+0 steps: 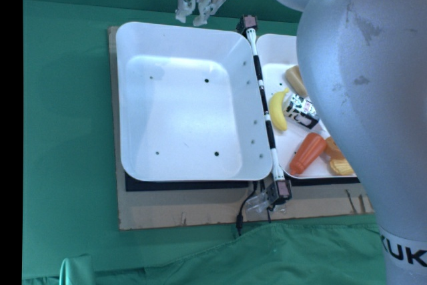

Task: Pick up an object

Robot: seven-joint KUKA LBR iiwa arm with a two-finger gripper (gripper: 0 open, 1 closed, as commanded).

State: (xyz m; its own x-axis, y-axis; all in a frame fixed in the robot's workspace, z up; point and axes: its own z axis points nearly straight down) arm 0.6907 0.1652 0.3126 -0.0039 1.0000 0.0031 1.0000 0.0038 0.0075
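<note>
Green cloth covers the bench w/ two white bins. Gripper hangs above, fingers a bit apart, holding nothing.

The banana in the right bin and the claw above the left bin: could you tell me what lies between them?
In the camera view, the left bin's far right corner and the black-and-white divider bar lie between the claw and the banana.
</note>
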